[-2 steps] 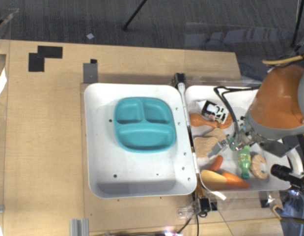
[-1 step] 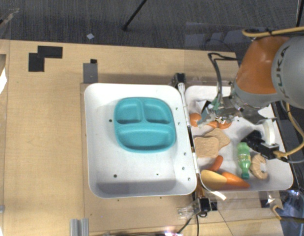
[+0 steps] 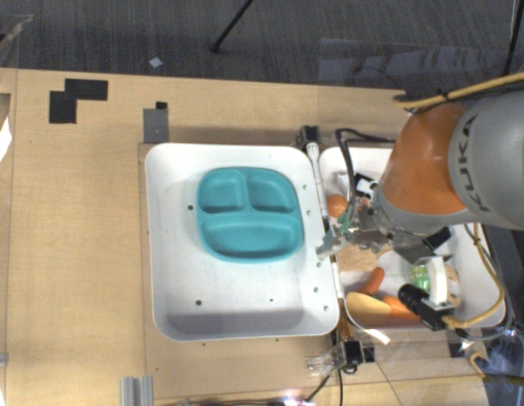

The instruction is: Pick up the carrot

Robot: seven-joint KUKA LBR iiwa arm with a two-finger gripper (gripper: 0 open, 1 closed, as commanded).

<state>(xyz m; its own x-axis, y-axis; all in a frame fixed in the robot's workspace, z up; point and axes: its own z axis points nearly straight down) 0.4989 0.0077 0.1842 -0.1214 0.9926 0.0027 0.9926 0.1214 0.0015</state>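
Observation:
The carrot (image 3: 399, 311) looks like the orange tapered piece lying at the front of the right bin (image 3: 356, 166), partly under a black robot part. My gripper (image 3: 341, 232) hangs low over the right bin's left side, near the wall between the bins. It is behind and to the left of the carrot, apart from it. The wrist and arm hide most of the right bin.
A yellow banana-like piece (image 3: 366, 306) lies against the carrot's left side, with a red-orange sausage-like piece (image 3: 376, 279) just behind. An orange round thing (image 3: 336, 203) sits by the gripper. A green and white item (image 3: 427, 276) lies to the right. The left bin (image 3: 168, 227) holds a teal divided plate (image 3: 247, 213).

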